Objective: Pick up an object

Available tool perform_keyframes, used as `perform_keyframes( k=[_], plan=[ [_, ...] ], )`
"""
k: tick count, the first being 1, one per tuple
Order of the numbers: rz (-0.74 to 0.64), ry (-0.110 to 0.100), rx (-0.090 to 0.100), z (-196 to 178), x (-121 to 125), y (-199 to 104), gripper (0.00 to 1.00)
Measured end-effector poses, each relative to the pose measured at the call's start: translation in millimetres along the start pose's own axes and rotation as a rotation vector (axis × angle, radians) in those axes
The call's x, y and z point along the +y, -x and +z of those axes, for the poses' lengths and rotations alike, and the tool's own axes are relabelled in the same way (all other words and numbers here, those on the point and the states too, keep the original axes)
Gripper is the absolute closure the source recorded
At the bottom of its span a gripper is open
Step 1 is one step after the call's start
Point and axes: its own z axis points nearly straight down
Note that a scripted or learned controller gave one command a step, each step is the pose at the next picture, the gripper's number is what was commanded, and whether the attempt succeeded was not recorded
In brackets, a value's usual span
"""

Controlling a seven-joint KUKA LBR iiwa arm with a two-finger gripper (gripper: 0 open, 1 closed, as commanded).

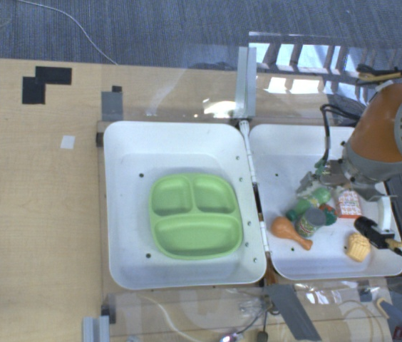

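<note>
Gripper (320, 180) sits low over green can (309, 217); arm partly hides it, so finger state cannot be told.

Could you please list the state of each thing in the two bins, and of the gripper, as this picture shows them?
Green divided tray: flat in the left bin, nothing in its compartments.
Orange drumstick-shaped toy: lying on its side in the right bin.
Green can: tipped over, under the gripper.
Yellow corn-like toy: lying near the front rim.
Red-and-white packet: lying flat.
Gripper: low over the green can; grasp unclear.
</note>
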Motion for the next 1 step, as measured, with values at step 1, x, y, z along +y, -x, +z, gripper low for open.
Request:
perform_keyframes(
  k=[1],
  plan=[
    [-0.003, 0.007, 0.003, -12.7, 3.5, -2.6, 1.0]
  ],
)
